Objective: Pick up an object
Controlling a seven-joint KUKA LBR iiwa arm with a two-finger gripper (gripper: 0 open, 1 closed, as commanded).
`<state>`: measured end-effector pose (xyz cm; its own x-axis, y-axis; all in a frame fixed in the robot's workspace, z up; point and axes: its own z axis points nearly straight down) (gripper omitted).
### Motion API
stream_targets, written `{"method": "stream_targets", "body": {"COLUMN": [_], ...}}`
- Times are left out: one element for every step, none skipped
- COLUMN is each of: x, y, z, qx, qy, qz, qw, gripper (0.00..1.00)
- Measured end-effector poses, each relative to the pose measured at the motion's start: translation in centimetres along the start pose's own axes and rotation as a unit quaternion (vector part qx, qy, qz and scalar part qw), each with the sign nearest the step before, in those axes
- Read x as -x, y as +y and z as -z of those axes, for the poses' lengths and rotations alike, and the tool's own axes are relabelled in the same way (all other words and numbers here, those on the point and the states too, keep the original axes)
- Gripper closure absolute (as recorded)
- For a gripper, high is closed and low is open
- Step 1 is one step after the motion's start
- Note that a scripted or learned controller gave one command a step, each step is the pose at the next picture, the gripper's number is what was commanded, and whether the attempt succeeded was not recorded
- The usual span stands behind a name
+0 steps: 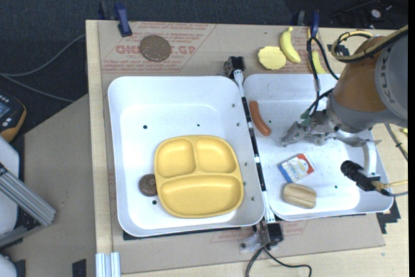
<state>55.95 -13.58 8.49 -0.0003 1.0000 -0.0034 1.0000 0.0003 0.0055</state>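
My gripper reaches in from the right and hovers low in the right bin, its grey fingers pointing left with nothing seen between them. An orange-red hot dog lies just left of the fingertips near the bin's left wall. A small blue and white card packet lies below the gripper. A tan bread-like block rests near the bin's front edge.
The left bin holds a yellow divided plate and a brown round cookie beside it. On the bench behind the bins lie a brown disc, a yellow banana and a yellow chip-shaped piece.
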Motion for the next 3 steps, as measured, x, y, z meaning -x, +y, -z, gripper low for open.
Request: {"method": "stream_targets", "body": {"x": [-2.5, -3.8, -4.1], "y": [10.9, 6.9, 10.9], "z": [0.1, -0.1, 0.0], "qx": [0.002, -0.005, 0.000], "qy": [0.001, 0.003, 0.001], "qz": [0.003, -0.001, 0.001], "qw": [1.0000, 1.0000, 1.0000], "gripper": [0.00, 0.00, 0.00]}}
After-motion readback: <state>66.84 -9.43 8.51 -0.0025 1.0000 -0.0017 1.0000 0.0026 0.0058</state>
